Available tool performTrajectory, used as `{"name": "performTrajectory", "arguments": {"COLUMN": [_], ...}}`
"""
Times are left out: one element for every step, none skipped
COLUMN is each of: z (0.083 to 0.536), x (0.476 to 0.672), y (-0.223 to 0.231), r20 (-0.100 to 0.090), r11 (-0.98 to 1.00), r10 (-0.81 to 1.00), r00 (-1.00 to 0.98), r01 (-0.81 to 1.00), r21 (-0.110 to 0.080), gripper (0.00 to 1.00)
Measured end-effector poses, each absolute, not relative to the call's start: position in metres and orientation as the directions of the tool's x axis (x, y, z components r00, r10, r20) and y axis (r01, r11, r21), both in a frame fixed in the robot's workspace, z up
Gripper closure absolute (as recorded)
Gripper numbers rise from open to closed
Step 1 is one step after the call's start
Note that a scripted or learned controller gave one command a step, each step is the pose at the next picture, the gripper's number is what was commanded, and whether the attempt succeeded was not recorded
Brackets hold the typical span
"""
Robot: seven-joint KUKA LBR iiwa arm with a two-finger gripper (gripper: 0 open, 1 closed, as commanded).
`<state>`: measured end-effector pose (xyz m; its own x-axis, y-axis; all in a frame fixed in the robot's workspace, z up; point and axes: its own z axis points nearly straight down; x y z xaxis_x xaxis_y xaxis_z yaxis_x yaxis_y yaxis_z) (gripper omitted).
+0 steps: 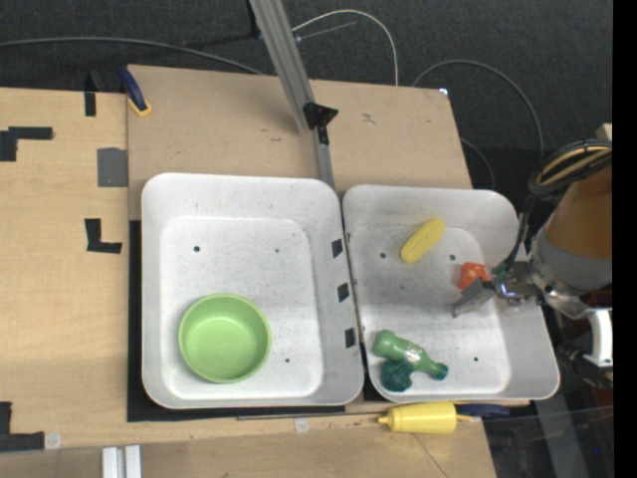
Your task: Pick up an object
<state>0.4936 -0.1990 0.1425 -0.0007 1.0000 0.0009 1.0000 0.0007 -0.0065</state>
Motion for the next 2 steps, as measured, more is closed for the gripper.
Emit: {"name": "performTrajectory", "arguments": {"z": [0.089,0.101], "x": [0.493,0.493], "y": [-0.198,-0.197], "r20": [0.0,0.002], "r11": [0.001,0.002], "r10": [1.0,1.0], "r00": [-0.001,-0.002], "r01": [1.0,1.0], "r21": [-0.003,-0.004], "gripper": [0.0,1.0]}}
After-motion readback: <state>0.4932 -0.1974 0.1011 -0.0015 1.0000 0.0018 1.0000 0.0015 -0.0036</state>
